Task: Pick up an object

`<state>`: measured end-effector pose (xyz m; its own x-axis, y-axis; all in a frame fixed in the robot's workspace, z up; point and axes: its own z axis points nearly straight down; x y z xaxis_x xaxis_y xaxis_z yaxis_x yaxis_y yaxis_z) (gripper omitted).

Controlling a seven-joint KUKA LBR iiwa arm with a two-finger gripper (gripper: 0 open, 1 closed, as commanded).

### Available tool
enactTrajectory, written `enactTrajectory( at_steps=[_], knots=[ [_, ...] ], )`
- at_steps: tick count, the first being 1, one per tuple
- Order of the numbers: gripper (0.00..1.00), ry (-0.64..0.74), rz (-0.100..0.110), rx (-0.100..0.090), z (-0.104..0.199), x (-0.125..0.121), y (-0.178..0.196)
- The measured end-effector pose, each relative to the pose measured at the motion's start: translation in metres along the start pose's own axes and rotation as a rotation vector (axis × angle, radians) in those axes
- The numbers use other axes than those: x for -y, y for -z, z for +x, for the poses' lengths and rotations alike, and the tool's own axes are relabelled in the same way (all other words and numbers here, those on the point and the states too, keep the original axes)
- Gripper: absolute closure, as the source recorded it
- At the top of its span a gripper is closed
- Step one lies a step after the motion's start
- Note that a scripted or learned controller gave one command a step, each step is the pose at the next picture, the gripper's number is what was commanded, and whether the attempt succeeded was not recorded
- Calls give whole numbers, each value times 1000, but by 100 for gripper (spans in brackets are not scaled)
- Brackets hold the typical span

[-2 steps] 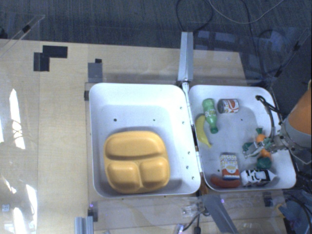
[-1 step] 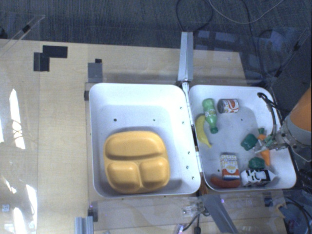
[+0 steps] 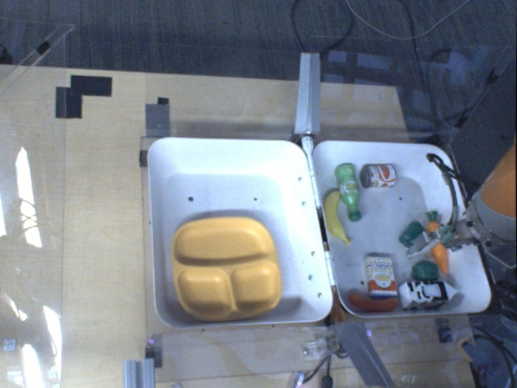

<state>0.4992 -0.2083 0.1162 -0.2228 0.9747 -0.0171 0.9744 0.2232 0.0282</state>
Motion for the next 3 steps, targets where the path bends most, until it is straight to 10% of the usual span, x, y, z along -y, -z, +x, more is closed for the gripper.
enactTrajectory(
  at_steps=[1,2,3],
  knots=[
    [100,1,-7,4,-1,-3,12],
    [0,1,-6,4,-1,-3,12],
    [0,71,-1,10,0,-15,-16]
  ],
)
